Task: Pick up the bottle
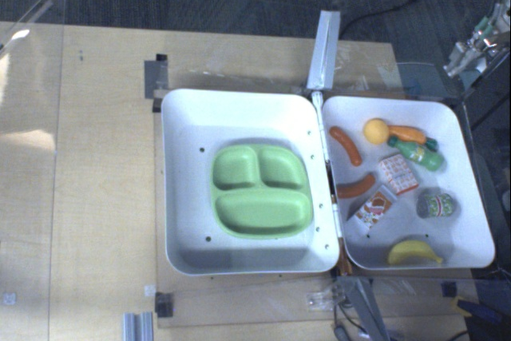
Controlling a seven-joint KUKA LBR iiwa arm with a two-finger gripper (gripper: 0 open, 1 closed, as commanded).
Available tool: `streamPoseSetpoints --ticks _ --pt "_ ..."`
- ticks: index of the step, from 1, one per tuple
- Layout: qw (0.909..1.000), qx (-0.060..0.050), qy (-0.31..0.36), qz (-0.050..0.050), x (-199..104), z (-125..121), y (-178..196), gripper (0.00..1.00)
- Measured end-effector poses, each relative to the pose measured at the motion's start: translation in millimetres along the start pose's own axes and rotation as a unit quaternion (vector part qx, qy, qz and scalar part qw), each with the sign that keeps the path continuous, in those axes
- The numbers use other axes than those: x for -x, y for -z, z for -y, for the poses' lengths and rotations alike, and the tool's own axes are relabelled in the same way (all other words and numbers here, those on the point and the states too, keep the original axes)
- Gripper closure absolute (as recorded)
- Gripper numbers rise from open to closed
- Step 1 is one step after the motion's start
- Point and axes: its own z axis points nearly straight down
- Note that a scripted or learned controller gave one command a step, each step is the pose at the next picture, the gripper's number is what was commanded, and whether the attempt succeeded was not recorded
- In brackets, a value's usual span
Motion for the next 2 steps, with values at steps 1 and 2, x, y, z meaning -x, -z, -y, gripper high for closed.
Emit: streamPoseSetpoints --ticks 1,2 --pt "0.9988 0.0 0.049 0.0 -0.4 -0.3 -0.7 1.0" --pt "0.9961 0.001 0.088 0.0 -0.5 -0.5 -3.3 1.0"
